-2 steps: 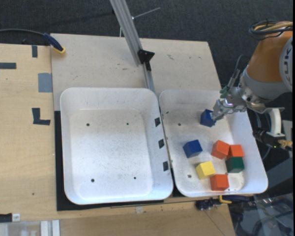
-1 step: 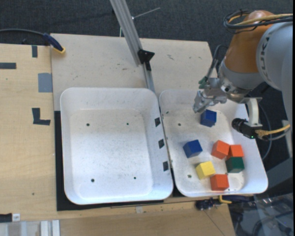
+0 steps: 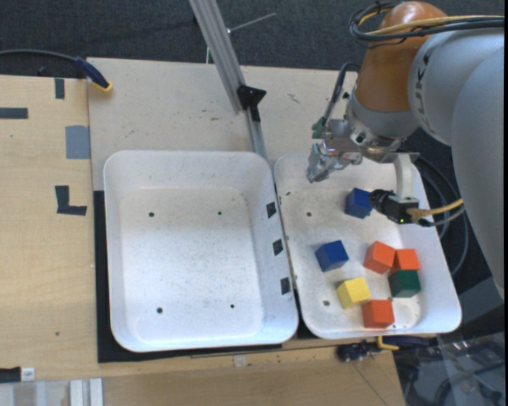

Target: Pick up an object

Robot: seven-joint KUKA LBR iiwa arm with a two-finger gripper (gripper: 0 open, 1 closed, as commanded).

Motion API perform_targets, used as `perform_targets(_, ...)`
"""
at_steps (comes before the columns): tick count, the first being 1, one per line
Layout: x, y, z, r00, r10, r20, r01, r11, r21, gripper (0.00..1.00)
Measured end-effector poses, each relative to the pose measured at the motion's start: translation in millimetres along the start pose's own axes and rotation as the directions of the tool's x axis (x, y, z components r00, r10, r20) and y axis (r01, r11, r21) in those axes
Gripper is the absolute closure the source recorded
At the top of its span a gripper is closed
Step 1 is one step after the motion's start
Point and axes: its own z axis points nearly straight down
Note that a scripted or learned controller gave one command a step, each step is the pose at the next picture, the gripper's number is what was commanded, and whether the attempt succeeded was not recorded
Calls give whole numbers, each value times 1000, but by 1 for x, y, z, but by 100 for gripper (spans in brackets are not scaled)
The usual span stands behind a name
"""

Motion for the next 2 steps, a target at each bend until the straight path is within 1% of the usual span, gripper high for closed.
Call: perform_targets(2,120,30,5,1000,-1,0,1,1000,1,100)
